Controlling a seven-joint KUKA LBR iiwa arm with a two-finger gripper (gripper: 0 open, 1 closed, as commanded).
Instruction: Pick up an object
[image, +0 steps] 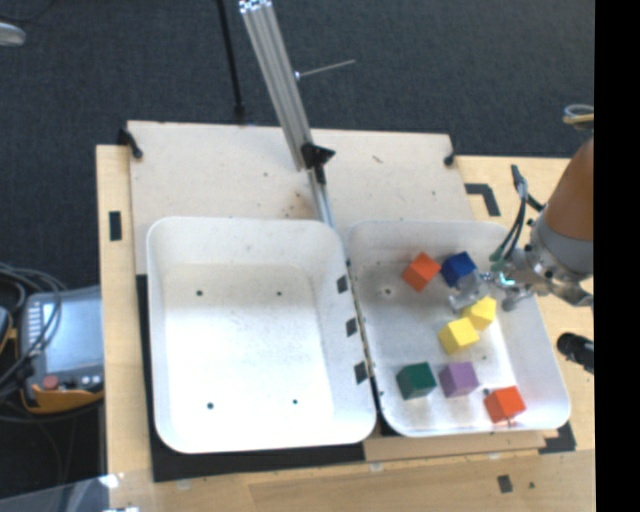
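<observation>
Small yellow cube (482, 312) lies tilted in the right bin (545, 350), directly under the gripper (483, 292) — the gripper's tip sits just above it and appears to meet its upper edge, though contact is not clear. Whether the gripper is spread or closed cannot be told at this blur, and nothing is visibly held.

Taking that small yellow cube as the reference: a larger yellow cube (459, 334) touches it on the lower-left side. A blue cube (458, 267) sits just above and to the left, with an orange cube (422, 270) touching the blue one on its far side. Below the reference, a purple cube (459, 378) and a green cube (416, 380) stand side by side, and a red-orange cube (505, 403) rests lower right, near the bin's corner.

To the right of the reference rises the arm's grey wrist (560, 250), with the orange band (578, 195) above it. Far to the left is the left bin (250, 330), its floor speckled with dark marks. Both bins rest on a pale wooden bench (290, 165) — beyond it a slanted aluminium post (280, 80) and dark carpet (100, 60), and at the far left a small control unit with cables (60, 345).
</observation>
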